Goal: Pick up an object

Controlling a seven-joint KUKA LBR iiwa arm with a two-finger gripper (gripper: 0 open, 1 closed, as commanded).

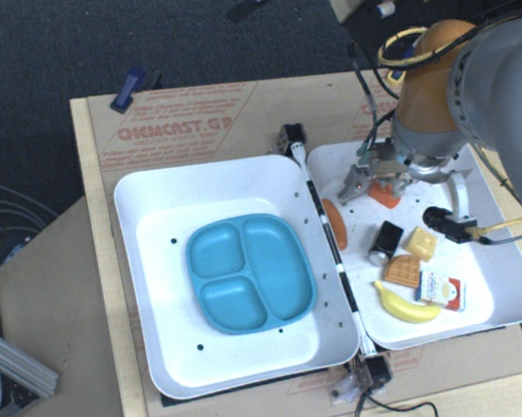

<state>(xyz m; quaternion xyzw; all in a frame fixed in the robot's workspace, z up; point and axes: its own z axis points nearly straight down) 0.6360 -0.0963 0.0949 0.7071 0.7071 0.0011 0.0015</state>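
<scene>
My gripper (372, 178) hangs low over the back left part of the right bin (507, 291), under the grey arm with its orange band (430, 88). A small red-orange piece (386, 197) lies just beneath and in front of it. An orange-red elongated object (337, 224) rests along the bin's left wall. Nearer the front lie a black and silver object (384, 241), a pale yellow block (422, 243), a brown waffle-like piece (403, 271), a yellow banana (407, 306) and a white and red packet (442, 289).
The left bin (149, 217) holds a blue divided plate (249, 272). The divider between the bins (329, 242) runs close to the gripper's left. The arm's bulk covers the right bin's back right corner. A black fitting with a yellow cable (457, 226) sticks out beside the block.
</scene>
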